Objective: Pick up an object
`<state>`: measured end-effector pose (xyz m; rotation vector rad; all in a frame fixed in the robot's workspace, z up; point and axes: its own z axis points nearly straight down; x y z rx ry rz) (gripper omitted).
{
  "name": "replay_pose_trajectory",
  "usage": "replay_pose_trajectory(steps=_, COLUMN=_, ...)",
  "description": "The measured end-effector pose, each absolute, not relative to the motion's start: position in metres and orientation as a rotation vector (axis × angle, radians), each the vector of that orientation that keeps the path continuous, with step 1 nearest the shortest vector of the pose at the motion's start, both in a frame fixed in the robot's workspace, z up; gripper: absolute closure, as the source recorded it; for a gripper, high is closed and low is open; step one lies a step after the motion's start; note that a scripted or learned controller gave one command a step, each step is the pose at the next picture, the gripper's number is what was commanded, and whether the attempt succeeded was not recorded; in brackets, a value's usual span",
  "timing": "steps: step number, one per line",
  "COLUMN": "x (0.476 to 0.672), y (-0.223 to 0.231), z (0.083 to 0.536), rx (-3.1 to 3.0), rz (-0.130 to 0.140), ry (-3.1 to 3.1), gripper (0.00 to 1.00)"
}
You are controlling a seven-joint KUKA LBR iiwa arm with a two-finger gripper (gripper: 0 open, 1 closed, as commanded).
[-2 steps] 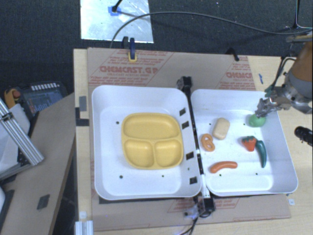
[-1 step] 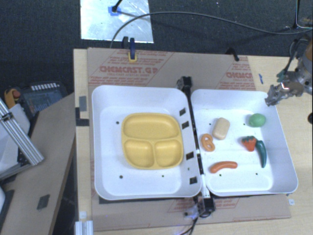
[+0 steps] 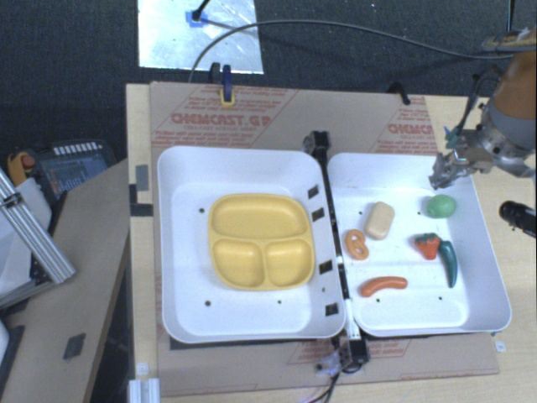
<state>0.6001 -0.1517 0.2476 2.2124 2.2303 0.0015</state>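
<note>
From my remote station I saw two shallow white plastic bins side by side. The left bin [image 3: 180,250] held a yellow three-compartment plastic tray [image 3: 261,240]. The right bin [image 3: 478,300] held a dark green pepper [image 3: 449,263], an orange sausage [image 3: 383,285], a beige bread-like block [image 3: 379,220], a pretzel [image 3: 357,244], a round green ball [image 3: 441,206] and a small red toy [image 3: 428,244]. The grey arm's two-finger gripper [image 3: 442,175] hung just above the ball; I could not tell its grip.

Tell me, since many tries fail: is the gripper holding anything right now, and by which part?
Nothing is seen held. The gripper hovers just above the green ball in the right bin, with no object between its fingers.
</note>
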Motion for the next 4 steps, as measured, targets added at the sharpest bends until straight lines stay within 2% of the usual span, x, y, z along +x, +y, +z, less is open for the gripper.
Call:
replay_pose_trajectory(steps=1, x=0.595, y=-0.097, z=0.235, rx=2.212, rz=0.002, ry=2.232, gripper=1.0)
replay_pose_trajectory(steps=2, x=0.599, y=-0.053, z=0.234, rx=2.212, rz=0.004, ry=2.231, gripper=1.0)
replay_pose_trajectory(steps=4, x=0.594, y=0.054, z=0.248, rx=2.21, rz=0.004, ry=2.233, gripper=1.0)
